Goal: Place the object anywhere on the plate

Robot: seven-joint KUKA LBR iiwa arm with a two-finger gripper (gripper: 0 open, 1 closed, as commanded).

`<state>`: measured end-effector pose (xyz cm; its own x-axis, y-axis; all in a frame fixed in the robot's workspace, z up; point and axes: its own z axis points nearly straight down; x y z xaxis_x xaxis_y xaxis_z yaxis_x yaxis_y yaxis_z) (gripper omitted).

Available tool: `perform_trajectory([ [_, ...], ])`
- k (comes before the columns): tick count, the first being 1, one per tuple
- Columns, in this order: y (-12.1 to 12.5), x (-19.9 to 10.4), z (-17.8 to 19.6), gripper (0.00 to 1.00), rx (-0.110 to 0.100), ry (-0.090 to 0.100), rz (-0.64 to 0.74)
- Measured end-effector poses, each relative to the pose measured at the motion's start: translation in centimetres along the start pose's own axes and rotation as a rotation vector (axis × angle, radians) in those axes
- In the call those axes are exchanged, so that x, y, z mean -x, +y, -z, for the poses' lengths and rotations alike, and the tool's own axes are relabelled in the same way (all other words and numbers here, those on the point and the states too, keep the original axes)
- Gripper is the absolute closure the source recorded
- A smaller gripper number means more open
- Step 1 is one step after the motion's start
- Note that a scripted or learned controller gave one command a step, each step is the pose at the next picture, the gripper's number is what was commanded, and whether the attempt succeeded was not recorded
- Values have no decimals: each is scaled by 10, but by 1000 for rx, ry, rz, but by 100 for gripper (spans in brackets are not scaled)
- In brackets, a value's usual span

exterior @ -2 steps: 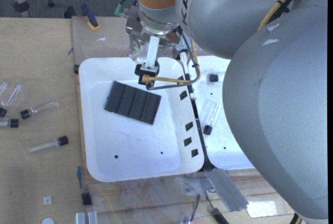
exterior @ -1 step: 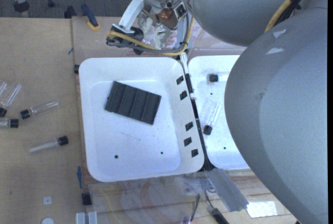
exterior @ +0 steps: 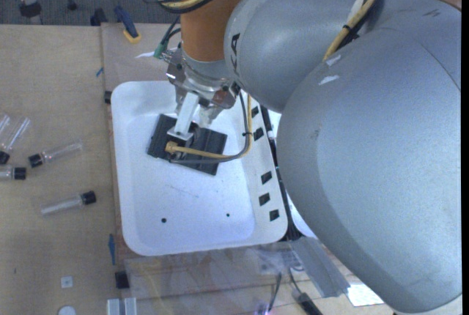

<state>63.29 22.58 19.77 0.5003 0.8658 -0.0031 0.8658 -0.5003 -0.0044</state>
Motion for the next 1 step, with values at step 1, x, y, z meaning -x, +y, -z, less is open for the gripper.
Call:
perform_trajectory([
  [1, 21, -11, -10, 100, 6, 2, 797],
])
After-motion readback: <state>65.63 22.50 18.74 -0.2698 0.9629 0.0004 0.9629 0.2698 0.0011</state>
